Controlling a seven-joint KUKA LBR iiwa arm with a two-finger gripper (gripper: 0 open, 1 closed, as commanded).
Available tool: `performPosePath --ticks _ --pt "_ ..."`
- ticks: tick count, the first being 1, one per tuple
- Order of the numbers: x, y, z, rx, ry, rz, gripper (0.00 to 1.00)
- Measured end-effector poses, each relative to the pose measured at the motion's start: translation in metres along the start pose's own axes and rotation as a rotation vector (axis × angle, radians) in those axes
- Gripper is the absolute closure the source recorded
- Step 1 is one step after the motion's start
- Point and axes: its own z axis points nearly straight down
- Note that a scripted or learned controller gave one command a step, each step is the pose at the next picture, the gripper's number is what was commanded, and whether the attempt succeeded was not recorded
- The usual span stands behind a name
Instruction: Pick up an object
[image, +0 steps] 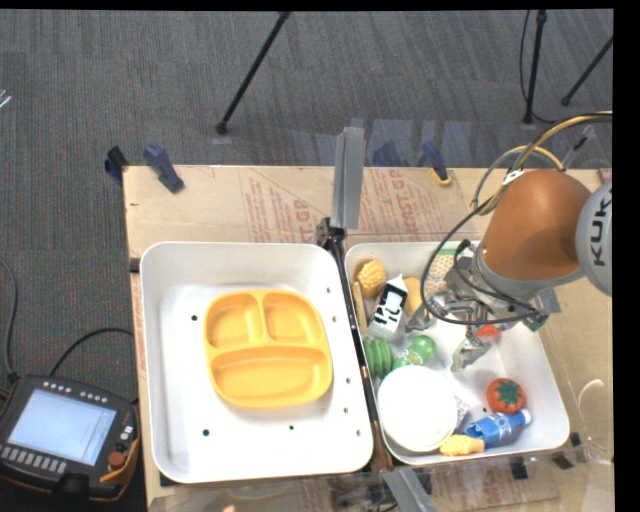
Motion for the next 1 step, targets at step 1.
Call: performPosePath --ticks 1 --pt "0.0768 -0.0224 0.0000 0.000 0.002 -0.099 0.00"
